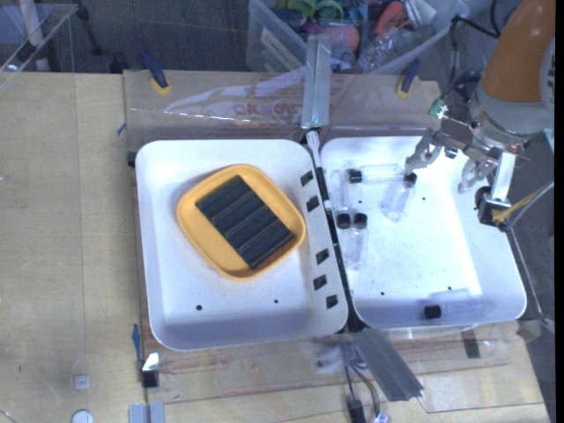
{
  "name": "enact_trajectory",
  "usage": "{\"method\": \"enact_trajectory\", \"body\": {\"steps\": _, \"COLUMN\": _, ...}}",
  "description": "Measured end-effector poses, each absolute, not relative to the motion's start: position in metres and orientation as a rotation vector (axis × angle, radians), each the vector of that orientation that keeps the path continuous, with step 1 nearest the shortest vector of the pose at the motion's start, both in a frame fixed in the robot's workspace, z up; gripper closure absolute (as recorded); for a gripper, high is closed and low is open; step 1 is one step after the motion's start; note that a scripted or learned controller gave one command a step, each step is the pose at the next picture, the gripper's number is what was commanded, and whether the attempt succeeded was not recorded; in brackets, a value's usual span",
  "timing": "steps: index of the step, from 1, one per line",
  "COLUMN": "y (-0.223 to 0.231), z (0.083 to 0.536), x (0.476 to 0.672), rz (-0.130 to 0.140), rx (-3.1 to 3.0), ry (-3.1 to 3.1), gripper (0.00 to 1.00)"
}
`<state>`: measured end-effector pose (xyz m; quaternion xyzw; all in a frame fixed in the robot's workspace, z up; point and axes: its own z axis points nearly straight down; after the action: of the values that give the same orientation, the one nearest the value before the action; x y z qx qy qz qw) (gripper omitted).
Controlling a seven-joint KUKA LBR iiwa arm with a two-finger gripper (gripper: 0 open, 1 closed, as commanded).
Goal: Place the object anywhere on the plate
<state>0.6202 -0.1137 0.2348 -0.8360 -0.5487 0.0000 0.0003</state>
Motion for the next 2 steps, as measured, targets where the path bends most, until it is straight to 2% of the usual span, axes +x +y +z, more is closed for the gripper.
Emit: {"method": "enact_trajectory", "body": {"steps": 2, "y": -0.1048, "z": 0.2357, "x": 0.6039, "rz": 0.005, "rx": -2.601, "ry": -1.755, "gripper": 0.00}}
